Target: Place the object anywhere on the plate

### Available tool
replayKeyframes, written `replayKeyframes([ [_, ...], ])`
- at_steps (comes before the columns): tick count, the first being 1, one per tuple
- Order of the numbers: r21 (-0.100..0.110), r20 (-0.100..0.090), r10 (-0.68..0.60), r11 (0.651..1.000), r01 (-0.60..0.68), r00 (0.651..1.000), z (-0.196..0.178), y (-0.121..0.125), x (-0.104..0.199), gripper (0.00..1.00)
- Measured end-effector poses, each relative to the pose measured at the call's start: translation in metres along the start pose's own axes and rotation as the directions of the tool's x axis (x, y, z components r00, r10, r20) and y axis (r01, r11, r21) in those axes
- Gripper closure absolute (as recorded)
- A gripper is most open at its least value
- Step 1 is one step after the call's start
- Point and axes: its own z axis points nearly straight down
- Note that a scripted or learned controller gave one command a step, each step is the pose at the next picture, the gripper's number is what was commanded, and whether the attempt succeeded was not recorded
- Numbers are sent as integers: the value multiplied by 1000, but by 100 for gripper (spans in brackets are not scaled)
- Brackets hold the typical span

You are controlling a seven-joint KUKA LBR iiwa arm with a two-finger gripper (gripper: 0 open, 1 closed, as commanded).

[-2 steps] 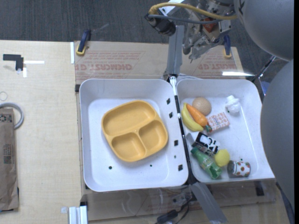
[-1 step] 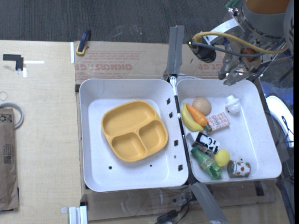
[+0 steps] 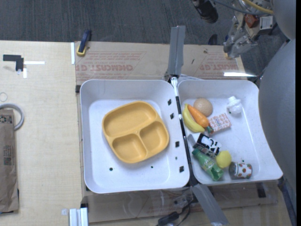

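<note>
Yellow plate [image 3: 135, 131] lies with its long axis slanting upper-left to lower-right.

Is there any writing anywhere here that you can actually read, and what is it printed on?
"CHEMCOST.GR", upside down, in red on the cardboard sheet behind the bins; further red print beside it and on the sheet's right part is too blurred to read.
Brown paper bag at the left edge: dark print, too small.
Black-and-white packet and small can: patterns, unreadable.

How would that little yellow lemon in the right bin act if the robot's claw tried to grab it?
The lemon looks rounded and smooth, so it would probably roll or slip when nudged. It seems small, likely light. It lies close against the green bottle, which may crowd the grab.
</note>
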Motion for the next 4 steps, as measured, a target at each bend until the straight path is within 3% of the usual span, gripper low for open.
replayKeyframes([
  [1,0,0,11,1000,-11,1000,10,63,-6,100],
  [2,0,2,-42,999,42,999,6,68,-96,100],
  [3,0,2,-42,999,42,999,7,68,-96,0],
  [4,0,2,-100,995,100,995,6,75,-106,0],
])
